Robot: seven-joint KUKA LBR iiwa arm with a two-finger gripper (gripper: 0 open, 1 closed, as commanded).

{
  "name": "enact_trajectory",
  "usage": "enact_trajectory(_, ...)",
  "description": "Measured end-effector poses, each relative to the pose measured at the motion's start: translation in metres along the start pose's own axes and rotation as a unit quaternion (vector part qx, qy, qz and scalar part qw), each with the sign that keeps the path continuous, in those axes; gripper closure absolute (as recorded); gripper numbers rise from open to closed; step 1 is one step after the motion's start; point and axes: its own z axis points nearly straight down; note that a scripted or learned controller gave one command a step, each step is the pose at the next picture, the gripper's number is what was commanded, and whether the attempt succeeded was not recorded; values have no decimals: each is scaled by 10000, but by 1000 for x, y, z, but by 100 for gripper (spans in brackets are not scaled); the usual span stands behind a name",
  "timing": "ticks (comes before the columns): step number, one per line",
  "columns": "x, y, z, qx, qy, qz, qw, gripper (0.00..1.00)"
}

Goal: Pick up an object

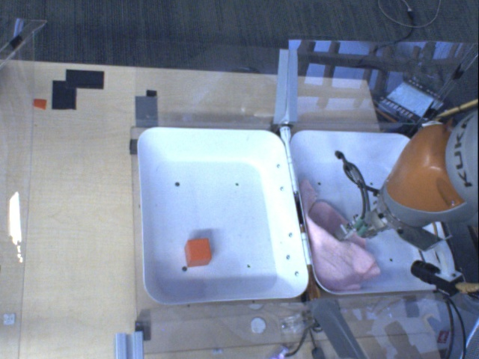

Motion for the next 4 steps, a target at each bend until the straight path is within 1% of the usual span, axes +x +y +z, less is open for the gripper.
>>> enact_trajectory(1,-14,80,2,-4,8,516,9987,0)
enact_trajectory(2,-10,37,-5,38,34,-716,9974,0)
enact_trajectory(3,-24,50,2,7,19,-1100,9939,0)
enact_trajectory(4,-5,64,-2,39,31,-674,9977,0)
